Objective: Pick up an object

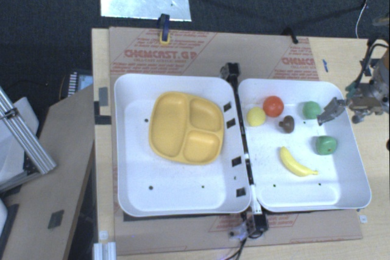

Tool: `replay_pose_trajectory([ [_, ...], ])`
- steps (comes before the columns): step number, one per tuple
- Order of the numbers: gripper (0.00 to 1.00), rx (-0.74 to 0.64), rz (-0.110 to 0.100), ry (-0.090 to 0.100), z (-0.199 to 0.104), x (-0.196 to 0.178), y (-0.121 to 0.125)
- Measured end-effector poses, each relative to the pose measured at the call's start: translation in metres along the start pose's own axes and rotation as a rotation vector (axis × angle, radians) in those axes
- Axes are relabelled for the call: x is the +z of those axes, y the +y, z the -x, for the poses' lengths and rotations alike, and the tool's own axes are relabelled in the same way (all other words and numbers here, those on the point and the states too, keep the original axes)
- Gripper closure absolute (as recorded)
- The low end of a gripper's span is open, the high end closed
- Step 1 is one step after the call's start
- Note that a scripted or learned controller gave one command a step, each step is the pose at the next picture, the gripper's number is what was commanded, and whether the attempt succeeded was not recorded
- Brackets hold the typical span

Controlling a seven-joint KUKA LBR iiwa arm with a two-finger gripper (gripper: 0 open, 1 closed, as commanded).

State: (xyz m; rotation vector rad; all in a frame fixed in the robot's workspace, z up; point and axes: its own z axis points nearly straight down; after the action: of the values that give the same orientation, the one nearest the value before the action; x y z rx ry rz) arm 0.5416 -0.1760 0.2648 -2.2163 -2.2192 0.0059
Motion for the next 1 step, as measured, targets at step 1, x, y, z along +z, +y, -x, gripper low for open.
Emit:
replay_pose_trajectory([
  [1,0.00,-0.002,0.008,-0.002,-0.0002,-0.0041,0.0017],
])
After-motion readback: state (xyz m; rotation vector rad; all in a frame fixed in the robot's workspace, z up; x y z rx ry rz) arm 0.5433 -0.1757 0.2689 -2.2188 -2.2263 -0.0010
